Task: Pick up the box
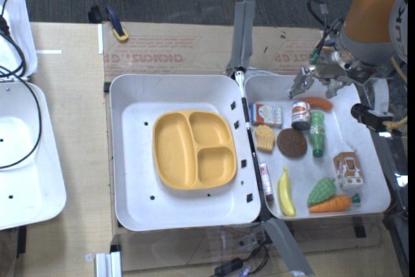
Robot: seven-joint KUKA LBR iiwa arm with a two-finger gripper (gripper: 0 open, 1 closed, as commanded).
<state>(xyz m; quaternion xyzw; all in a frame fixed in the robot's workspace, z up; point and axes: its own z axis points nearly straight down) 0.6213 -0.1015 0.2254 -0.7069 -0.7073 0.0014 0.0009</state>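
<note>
You see the grey arm's two-finger gripper hanging over the far edge of the right white bin, its metal fingers spread apart with nothing between them. The small orange-and-white carton box you want lies well apart from it, near that bin's right wall, just above the orange plastic carrot. Just below the gripper stand a small tin can and a green bottle. The left white bin holds a yellow divided plastic tray.
</note>
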